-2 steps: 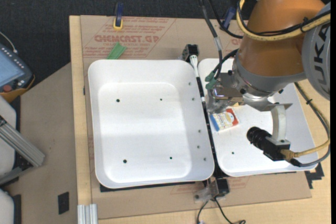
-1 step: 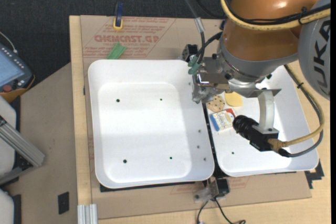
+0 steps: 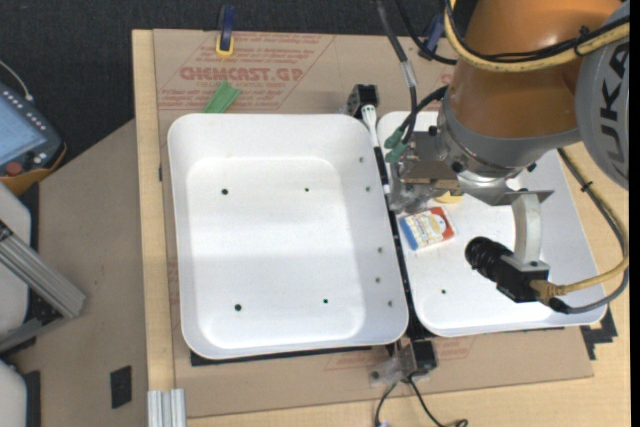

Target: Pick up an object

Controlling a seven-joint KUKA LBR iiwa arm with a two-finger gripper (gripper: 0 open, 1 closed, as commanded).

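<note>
At the near edge of the bench a small black clamp [image 3: 418, 355] is sitting just below the place where the two bins are meeting. The left bin [image 3: 185, 255] and the right bin [image 3: 480, 307] are lying side by side on a brown cardboard sheet [image 3: 260, 70], with their long rims touching. The floor of the left bin is showing plain white with four small dark dots on it. In the right bin a small flat packet [image 3: 427, 230], white with blue and red print, is lying on the floor close to the shared rims; this is the thing for picking. The gripper [image 3: 425, 183] is hanging just behind the packet, over the same side of the right bin. The grey arm [image 3: 520, 45] with its orange band is covering most of it, so I cannot tell if the gripper is open or closed, or if it is touching the packet. Farther back, a second black clamp [image 3: 362, 101] is sitting at the far end of the shared rims. Beyond the left bin, a small green piece [image 3: 222, 97] is lying on the sheet, and a blue and yellow clip [image 3: 226, 35] is gripping the sheet's far edge.
</note>
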